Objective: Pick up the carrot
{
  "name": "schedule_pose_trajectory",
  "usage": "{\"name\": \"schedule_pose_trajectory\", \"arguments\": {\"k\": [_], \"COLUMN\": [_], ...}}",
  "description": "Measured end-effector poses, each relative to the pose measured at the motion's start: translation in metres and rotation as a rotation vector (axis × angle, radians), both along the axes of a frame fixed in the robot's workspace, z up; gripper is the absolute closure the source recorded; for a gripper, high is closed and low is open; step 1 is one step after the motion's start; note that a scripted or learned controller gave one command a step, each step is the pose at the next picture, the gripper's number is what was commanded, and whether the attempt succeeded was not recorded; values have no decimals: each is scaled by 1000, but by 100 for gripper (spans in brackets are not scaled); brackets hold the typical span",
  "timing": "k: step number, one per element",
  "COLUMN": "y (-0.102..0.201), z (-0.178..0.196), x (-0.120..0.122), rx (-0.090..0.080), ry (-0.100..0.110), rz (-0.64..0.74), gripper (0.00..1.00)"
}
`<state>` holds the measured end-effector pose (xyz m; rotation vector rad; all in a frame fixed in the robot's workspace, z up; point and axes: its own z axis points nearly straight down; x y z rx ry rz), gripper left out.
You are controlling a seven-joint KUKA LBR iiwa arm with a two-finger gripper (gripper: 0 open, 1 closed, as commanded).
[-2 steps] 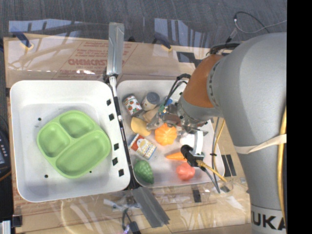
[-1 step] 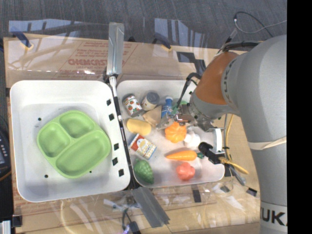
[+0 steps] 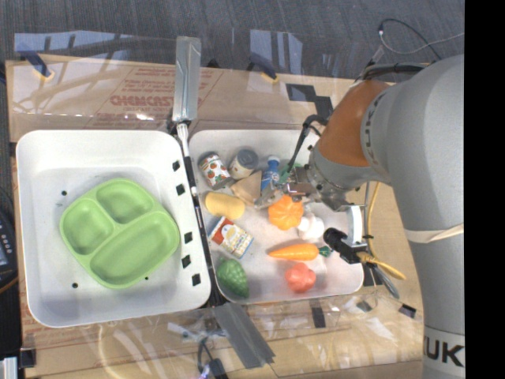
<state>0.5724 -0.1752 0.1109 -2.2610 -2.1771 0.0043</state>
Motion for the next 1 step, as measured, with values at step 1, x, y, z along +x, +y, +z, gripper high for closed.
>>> {"name": "schedule_pose_trajectory", "arguments": {"k": [1], "y": [43], "z": [-20], "x": [-63], "rx": [0], "ry": [-1], "rz": [-159], "gripper": [100]}}
